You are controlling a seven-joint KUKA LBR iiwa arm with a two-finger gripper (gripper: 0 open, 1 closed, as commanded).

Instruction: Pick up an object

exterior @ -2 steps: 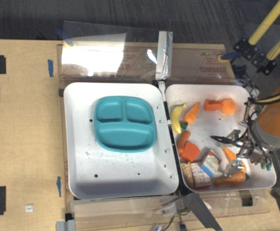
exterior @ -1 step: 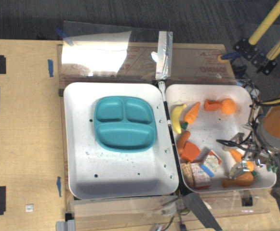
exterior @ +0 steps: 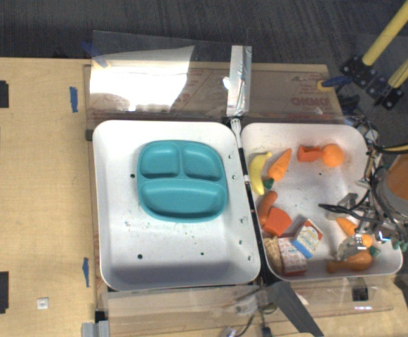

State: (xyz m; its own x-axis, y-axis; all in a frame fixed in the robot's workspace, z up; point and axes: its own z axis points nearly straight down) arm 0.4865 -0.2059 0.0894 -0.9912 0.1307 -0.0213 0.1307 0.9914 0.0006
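You risked a miss here: the gripper (exterior: 358, 225) hung over the crowded right bin (exterior: 309, 130) near its right wall, where toys lay packed and could slip or jam. Whether it was spread or closed I could not tell. The nearest object, an orange carrot piece (exterior: 353, 261), lay just below it, in the bin's lower right corner, not visibly held.

Grey arm (exterior: 405, 209) with orange band, dark cables around the wrist.
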